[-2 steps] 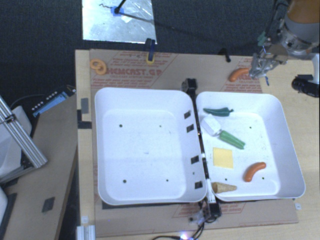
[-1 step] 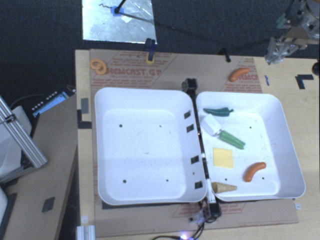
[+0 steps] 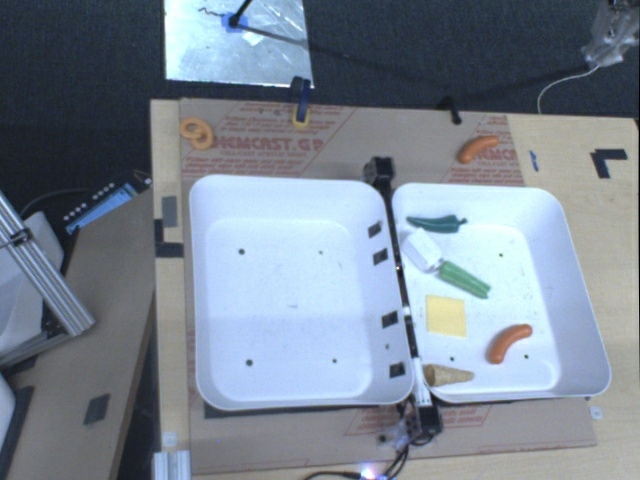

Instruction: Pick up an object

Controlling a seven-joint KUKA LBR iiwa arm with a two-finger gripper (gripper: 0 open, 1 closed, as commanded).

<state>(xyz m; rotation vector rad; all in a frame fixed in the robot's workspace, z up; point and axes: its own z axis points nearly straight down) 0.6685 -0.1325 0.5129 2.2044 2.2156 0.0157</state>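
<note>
The gripper (image 3: 612, 36) sits beyond the bench's far right corner, its state impossible to tell; nothing looks lifted; the sausage (image 3: 509, 343), pepper (image 3: 436, 223) and cheese slice (image 3: 446, 316) lie in the right bin (image 3: 575, 268), so picking remains.

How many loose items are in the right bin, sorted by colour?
Green: 2 (chili pepper, long piece with a white end)
Yellow: 1 (flat square)
Orange: 1 (sausage)
Tan: 1 (cone)
Total: 5, all in the right bin.
</note>
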